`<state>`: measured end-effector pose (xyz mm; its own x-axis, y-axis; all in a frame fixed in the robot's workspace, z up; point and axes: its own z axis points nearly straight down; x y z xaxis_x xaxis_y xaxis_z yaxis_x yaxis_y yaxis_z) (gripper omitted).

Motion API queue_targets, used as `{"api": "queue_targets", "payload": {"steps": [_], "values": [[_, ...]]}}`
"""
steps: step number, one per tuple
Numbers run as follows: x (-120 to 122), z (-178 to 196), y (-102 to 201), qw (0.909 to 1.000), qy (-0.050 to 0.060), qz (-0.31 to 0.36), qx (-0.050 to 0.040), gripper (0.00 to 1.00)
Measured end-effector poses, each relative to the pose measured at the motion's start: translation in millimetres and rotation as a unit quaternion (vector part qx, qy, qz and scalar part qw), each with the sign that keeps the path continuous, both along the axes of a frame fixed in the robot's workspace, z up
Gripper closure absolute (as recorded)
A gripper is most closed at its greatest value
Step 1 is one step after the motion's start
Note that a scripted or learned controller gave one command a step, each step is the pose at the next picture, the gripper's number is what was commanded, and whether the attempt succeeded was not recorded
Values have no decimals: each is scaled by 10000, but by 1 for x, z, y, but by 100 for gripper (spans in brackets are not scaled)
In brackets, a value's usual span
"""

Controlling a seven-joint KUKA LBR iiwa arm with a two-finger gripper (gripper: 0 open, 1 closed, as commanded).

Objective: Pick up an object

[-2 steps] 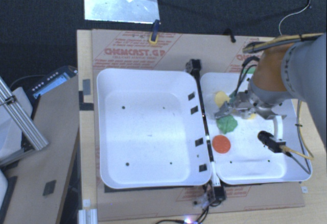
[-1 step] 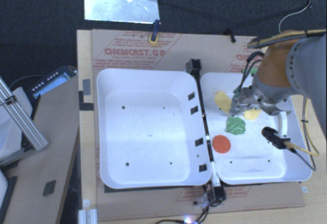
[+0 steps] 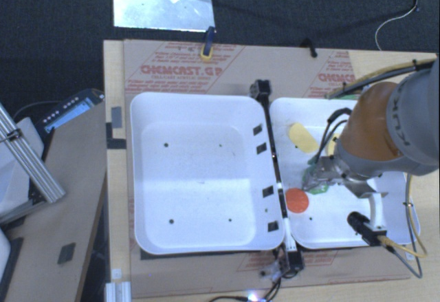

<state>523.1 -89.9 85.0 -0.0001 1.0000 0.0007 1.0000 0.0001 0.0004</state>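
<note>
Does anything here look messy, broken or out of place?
Nothing stands out. The right bin holds a yellow object, an orange disc and something green under the gripper; nothing looks spilled.

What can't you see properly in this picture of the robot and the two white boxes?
- The gripper: its fingers are too small and blurry in the camera view to make out.
- A green thing under the gripper: mostly covered, so its shape is unclear.
- The right bin: the arm hides a large part of it.
- The yellow object: too blurry to name.
</note>
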Motion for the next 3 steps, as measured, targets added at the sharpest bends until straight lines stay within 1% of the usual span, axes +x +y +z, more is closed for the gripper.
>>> {"api": "queue_targets", "payload": {"steps": [1, 2, 3], "values": [[-35, 1, 7, 10000, -30, 3, -8, 100], [3, 119, 5, 10000, -64, 29, -16, 100], [44, 246, 7, 10000, -80, 35, -18, 100]]}}
